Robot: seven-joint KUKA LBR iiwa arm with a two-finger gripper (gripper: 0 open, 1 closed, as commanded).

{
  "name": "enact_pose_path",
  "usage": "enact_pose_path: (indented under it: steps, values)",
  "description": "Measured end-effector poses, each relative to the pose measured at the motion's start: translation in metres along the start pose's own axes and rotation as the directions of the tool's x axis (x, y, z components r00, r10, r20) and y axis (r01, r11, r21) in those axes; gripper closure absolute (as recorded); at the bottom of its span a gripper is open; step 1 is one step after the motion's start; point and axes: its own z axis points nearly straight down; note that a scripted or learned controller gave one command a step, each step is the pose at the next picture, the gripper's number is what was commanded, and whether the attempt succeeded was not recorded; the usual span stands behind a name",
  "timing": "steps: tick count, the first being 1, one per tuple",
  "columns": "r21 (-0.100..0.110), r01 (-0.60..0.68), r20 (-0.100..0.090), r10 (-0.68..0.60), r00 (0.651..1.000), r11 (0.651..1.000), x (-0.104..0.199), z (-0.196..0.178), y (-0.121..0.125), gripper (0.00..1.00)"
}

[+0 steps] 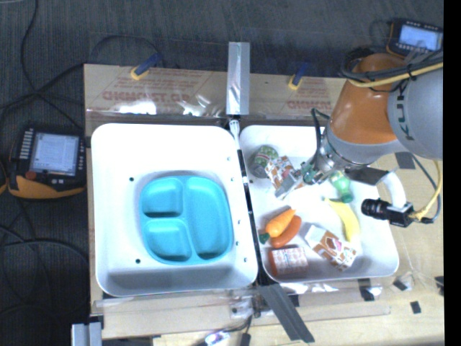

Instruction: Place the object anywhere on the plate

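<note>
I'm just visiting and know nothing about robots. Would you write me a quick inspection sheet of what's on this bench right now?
Surface: two white bins side by side, left bin and right bin.
Job's things: blue divided plate in the left bin, nothing on it.
Clutter: right bin holds a carrot, banana, green bottle, small cartons and packets.
Gripper: gripper low over the right bin's upper part.
Cables: black cable behind the bench.
Surroundings: handheld control pad on the dark floor, left.
</note>
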Motion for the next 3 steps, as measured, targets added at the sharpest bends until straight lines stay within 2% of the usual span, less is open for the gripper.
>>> enact_pose_path:
  steps: [1, 2, 3]
  values:
    - [0.001, 0.116, 0.0, -0.116, 0.993, 0.993, 0.068, 0.0, 0.003, 1.0]
    - [0.002, 0.02, 0.001, -0.02, 1.0, 1.0, 0.139, 0.001, 0.047, 1.0]
    - [0.001, 0.02, 0.001, -0.02, 1.0, 1.0, 0.138, 0.0, 0.047, 0.0]
